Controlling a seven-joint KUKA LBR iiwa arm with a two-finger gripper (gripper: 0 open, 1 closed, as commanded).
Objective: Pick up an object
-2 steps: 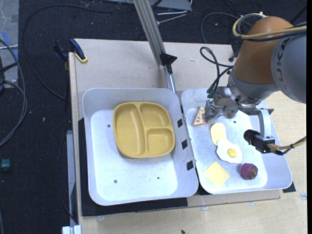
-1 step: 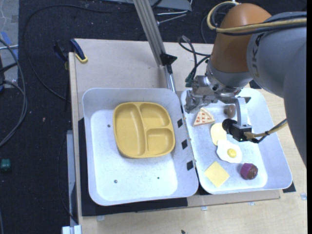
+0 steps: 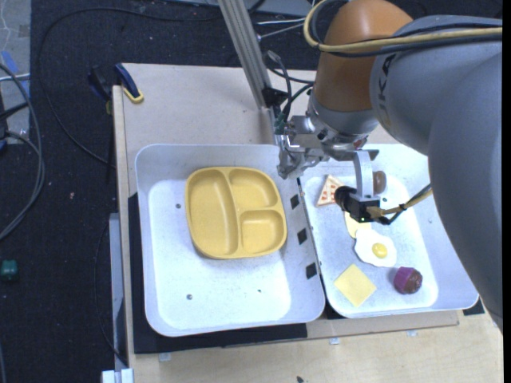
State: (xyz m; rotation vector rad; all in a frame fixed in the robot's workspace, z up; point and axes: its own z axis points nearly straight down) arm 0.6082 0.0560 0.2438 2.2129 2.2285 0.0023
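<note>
My gripper (image 3: pixel 289 164) hangs over the ridge between the two bins, near their far end, with nothing visibly held. In the right bin (image 3: pixel 447 286) lie a red and yellow pizza slice (image 3: pixel 328 191) just right of the gripper, a brown round piece (image 3: pixel 378 182), a fried egg (image 3: pixel 375 250), a yellow cheese square (image 3: pixel 354 285) and a small purple piece (image 3: pixel 408 279). A yellow divided plate (image 3: pixel 236 212) rests in the left bin (image 3: pixel 160 294), to the gripper's lower left.
The big grey arm with its orange band (image 3: pixel 359 38) covers the right bin's far and right side. A slanted metal post (image 3: pixel 243 38) rises behind the bins. A blue and yellow clamp (image 3: pixel 128 82) sits at the bench's far left corner.
</note>
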